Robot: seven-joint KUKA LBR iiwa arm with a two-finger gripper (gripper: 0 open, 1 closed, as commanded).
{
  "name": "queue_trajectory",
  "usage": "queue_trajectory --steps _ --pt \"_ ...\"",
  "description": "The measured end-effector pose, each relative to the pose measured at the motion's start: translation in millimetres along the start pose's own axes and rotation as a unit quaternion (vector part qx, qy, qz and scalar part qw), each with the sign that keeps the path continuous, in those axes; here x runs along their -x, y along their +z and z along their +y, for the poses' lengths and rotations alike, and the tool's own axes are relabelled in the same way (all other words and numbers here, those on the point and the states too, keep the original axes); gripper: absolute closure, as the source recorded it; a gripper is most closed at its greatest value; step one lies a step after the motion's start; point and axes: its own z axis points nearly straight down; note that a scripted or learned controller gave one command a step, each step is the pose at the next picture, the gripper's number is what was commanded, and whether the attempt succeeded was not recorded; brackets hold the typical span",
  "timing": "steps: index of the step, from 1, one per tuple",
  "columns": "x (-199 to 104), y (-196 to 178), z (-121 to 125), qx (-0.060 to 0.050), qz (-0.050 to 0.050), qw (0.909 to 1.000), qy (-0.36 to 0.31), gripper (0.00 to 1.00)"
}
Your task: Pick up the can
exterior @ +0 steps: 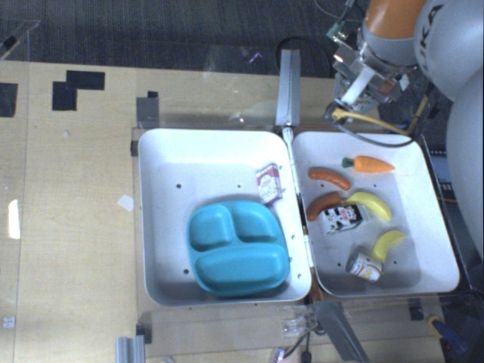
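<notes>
Two shallow white bins of smooth moulded plastic with rounded corners sit side by side on a pale wood-grain bench (76, 225).

Right bin (435, 225): the can (364, 267) lies on its side at about 6 o'clock on the bin floor, near the front wall. It is a short cylinder with a dull grey metal end facing left and a pale label carrying an orange patch. Just beside it at 1 o'clock is a curved yellow banana (389, 243), apart from the can as far as can be told. A second yellow banana (372, 205) lies near the bin's centre, with a small black-and-white carton (342, 217) against its left side. Two glossy reddish-brown sausages lie at 10 o'clock, the upper sausage (329, 178) straight and the lower sausage (323, 204) bent. An orange carrot (369, 165) with a green tip lies at 12 o'clock.

Left bin (162, 203): a matte blue divided tray (237, 247) with three compartments and rounded edges occupies the 5 o'clock area. A small red-and-white packet (269, 184) lies at 2 o'clock against the dividing wall.

The gripper (355, 89) is beyond the back rim of the right bin at 12 o'clock, well apart from the can. Its degree of opening cannot be told, and nothing is seen in its grasp.
</notes>
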Motion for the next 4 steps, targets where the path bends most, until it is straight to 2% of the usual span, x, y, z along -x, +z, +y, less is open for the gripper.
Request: queue_trajectory --steps 4 --pt "-5.8 -43.6 2.7 0.007 0.004 0.9999 -0.014 1.00"
